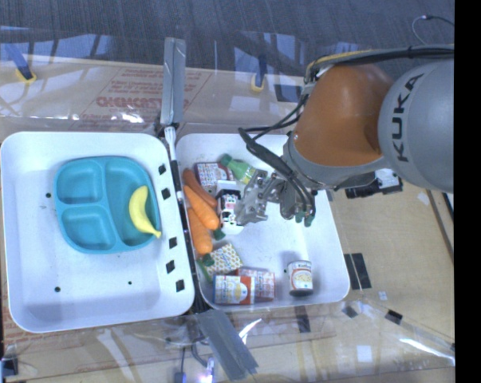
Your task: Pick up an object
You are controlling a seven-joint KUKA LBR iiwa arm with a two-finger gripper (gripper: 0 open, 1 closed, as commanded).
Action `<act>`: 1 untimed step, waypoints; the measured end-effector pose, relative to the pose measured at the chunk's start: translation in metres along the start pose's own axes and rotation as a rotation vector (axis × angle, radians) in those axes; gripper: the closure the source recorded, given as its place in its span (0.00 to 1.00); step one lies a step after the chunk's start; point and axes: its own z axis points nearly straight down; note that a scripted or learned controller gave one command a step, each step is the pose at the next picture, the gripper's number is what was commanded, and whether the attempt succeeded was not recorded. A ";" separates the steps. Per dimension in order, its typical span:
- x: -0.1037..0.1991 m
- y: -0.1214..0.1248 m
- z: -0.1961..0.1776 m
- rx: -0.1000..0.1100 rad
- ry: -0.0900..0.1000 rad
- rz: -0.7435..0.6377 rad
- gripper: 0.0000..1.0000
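My gripper (242,211) hangs low in the right bin (329,238), its metal fingers pointing left toward two carrots (200,206) that lie along the bin's left side. A small white packet (228,204) sits right at the fingertips, but I cannot tell whether it is held. A green bottle (238,168) and a printed carton (210,173) lie at the bin's far end, just behind the gripper. The arm's orange band (340,118) covers the bin's back right corner.
The left bin (33,294) holds a blue divided plate (92,206) with a yellow banana (142,211) on its right side. In the right bin's near part lie a patterned packet (226,257), a boxed carton (244,286) and a small can (301,277).
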 end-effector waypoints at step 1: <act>-0.001 0.001 -0.011 0.001 -0.003 -0.004 1.00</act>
